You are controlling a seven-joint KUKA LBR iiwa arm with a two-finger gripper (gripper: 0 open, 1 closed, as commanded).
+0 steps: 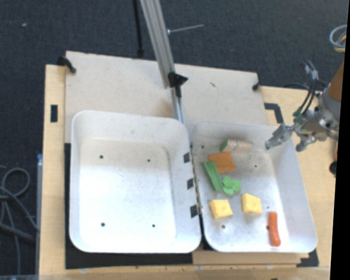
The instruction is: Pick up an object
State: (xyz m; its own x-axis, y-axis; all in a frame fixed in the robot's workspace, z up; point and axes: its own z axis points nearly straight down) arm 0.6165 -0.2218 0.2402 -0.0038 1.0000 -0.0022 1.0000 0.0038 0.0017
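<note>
Right bin (297, 193): orange carrot (273, 228) at near right, long axis running near–far. Gripper (290, 138) above the bin's far right rim, fingers spread apart, holding nothing.

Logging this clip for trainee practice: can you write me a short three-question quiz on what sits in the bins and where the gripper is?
1. True or false: the gripper is over the left bin.
2. Multiple choice: which item lies nearest the right bin's front right corner? A) the orange block B) the red-orange carrot-like piece C) the green piece
3. Fill in: how many yellow blocks lie in the right bin?

Key
1. False: it sits at the right bin's back right edge, with nothing seen between its fingers.
2. B
3. Two, side by side.
</note>
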